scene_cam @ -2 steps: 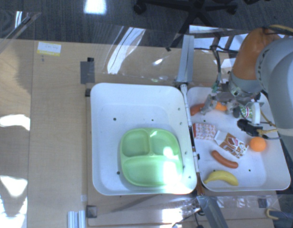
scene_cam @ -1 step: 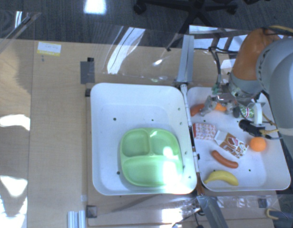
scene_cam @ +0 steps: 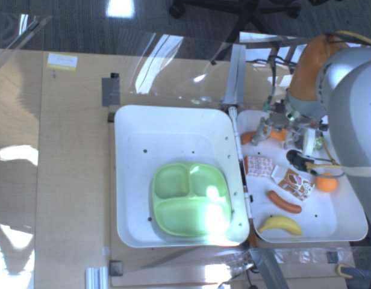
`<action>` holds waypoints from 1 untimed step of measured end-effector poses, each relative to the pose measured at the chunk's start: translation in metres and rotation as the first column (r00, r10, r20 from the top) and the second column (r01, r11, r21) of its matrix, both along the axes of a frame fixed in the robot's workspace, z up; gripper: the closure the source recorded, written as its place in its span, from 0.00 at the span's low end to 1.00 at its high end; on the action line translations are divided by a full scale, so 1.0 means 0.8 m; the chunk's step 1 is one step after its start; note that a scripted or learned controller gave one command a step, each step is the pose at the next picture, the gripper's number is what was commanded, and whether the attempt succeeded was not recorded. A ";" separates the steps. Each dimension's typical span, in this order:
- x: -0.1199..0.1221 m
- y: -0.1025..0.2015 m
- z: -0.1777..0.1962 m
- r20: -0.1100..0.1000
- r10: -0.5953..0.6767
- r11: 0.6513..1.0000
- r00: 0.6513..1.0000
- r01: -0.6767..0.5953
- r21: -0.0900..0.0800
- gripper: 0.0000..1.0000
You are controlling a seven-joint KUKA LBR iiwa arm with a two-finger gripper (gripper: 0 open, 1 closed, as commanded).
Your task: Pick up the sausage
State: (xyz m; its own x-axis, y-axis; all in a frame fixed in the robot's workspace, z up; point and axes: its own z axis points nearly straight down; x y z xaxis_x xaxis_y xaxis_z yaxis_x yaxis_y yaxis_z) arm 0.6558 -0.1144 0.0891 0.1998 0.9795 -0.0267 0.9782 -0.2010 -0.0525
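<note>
The sausage (scene_cam: 285, 201) lies in the right bin (scene_cam: 348, 224), its long axis running slantwise from upper left down to lower right. Just below the sausage lies a banana (scene_cam: 280, 224). Just above the sausage is a small packet (scene_cam: 296, 183), and an orange (scene_cam: 326, 184) sits to its right. The gripper (scene_cam: 276, 127) hangs well above the sausage; whether its jaws are spread or closed, I cannot tell.

The reddish-brown sausage (scene_cam: 285, 201) lies flat and slanted in the right bin, untouched.
</note>
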 end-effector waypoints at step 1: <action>0.000 0.007 0.010 0.011 0.063 0.998 0.998 -0.063 0.001 0.00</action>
